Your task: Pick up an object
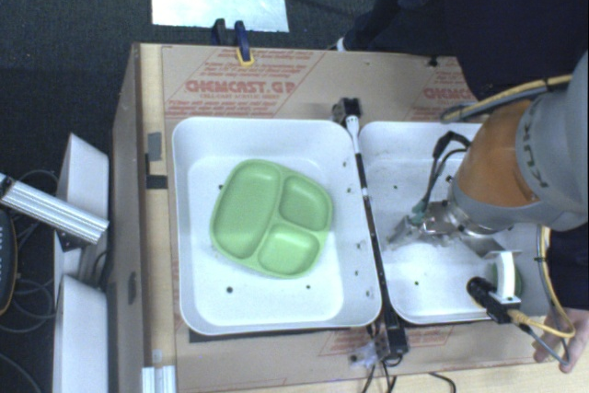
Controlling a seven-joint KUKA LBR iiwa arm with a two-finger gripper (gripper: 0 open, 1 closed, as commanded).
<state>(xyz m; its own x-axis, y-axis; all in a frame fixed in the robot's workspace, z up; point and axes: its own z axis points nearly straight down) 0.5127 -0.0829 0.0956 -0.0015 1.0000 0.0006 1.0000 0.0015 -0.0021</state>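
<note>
Green plate point(271, 218) well apart from jaws

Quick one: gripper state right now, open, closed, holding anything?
Gripper: cannot be told whether open or closed; it is down in the right bin.

Grey arm point(545, 156) from right, gripper point(410, 228) low

Red print reading "CHEMCAST GP" stands on the brown sheet point(276, 74) beneath the white bins point(276, 126). A partial repeat at its far corner and the smaller red lines are illegible.
</note>
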